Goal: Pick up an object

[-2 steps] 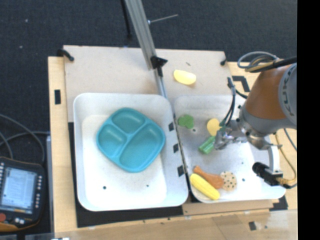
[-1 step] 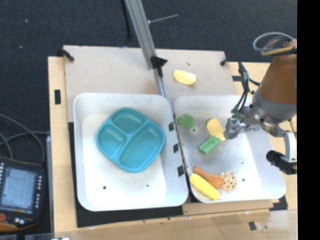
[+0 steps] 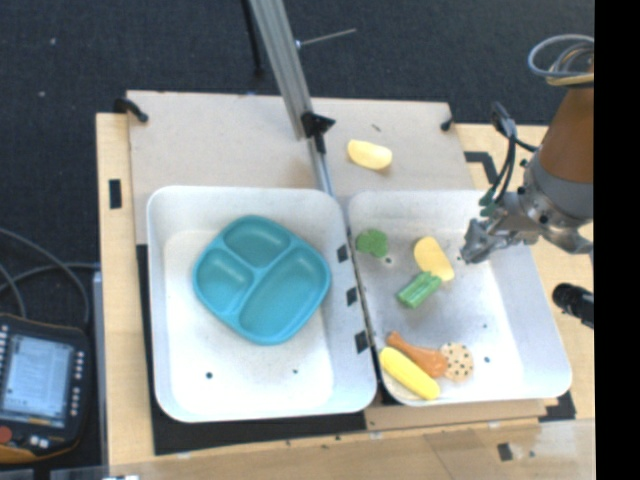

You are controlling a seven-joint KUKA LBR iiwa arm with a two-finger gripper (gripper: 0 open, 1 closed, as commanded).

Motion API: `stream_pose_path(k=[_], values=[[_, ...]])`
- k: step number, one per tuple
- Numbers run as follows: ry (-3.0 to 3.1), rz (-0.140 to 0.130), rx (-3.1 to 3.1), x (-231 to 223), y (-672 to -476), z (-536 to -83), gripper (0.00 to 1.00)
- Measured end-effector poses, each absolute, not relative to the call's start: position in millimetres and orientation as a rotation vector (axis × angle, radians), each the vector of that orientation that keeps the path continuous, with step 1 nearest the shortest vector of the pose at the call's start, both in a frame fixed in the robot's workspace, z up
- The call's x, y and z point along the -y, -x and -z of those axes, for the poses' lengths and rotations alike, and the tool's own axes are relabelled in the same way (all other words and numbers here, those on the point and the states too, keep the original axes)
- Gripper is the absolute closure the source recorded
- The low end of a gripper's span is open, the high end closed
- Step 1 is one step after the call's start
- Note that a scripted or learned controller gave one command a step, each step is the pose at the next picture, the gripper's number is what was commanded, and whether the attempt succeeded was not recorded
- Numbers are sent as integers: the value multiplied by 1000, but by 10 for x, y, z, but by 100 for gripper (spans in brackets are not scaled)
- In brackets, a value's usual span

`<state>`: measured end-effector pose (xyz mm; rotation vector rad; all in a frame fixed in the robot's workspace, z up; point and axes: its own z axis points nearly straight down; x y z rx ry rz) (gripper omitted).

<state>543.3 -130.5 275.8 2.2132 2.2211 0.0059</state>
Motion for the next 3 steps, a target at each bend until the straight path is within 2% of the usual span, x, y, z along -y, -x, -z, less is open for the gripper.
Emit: stream_pose_path(k=[2,3], values=[[-2213,-2,-2228,267,-5744,-2666,100],[-2214,-1,-2226,-203,-5976,-2503,100]])
